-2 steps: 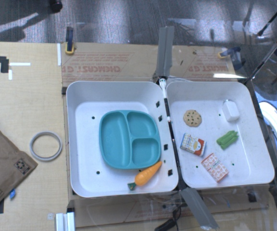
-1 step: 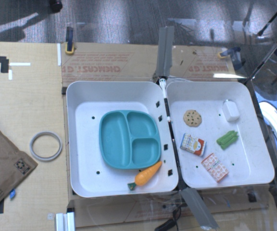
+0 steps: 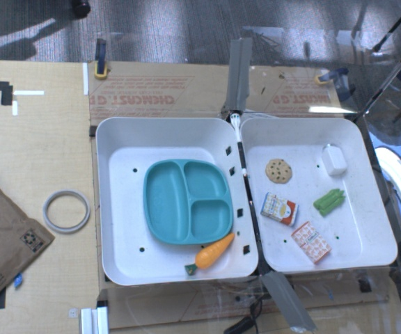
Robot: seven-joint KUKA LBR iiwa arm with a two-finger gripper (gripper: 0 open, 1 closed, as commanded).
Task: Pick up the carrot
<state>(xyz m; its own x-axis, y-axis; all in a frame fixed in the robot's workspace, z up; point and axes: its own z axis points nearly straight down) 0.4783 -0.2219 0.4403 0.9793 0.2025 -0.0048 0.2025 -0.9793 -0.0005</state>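
Since the carrot point(image 3: 213, 251) is what I am after, I start there: it lies in the left bin point(image 3: 117, 207), near that bin's front wall, orange body slanting up toward the right and its green stub pointing down-left. Its thick end touches or slightly tucks under the front edge of the teal divided plate point(image 3: 186, 200), which sits flat in the middle of the bin. I judge that contact matters, because the plate rim blocks one side of the carrot while the bin wall crowds the other (not much room either way). A grasp across the carrot's narrow width, fingers straddling its slanted length, looks to me the most workable line.

Moving outward, the right bin point(image 3: 367, 186) carries a cookie point(image 3: 278, 170), a small white object point(image 3: 334, 160), a green vegetable piece point(image 3: 329, 201) and two small printed packets point(image 3: 280, 209) point(image 3: 310, 241), all well apart from the carrot and separated by the shared bin walls, so they should not interfere.

On the desk point(image 3: 33, 131) to the left lie a tape ring point(image 3: 66, 210) and a brown cardboard box point(image 3: 2, 245), also well clear.

As for the tool, I cannot tell its state from this view, and nothing is gripping the carrot, so I take the pick as not yet begun.
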